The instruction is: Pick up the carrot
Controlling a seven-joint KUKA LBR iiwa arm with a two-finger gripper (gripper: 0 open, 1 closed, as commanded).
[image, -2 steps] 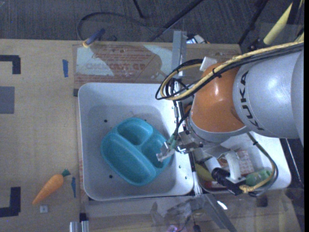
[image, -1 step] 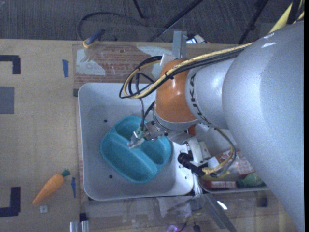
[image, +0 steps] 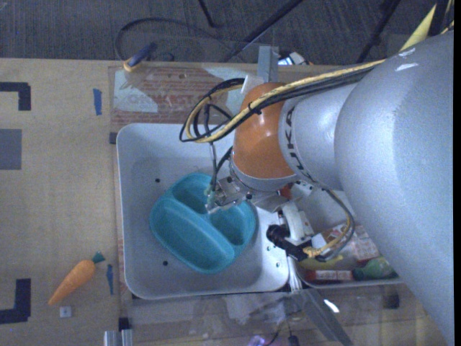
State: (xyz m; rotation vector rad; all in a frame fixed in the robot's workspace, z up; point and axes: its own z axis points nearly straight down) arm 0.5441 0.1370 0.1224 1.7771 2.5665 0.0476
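Orange carrot with a small green top, lying flat at the lower left of the frame, slanted with green end up-right and tapered tip down-left, on the tan bench surface outside the bins

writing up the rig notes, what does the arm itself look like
The arm is a thick, smooth, light grey tube with a rounded orange band above the wrist. Dark lettering sits beside the band. Yellow and black cables loop along it and over the band.
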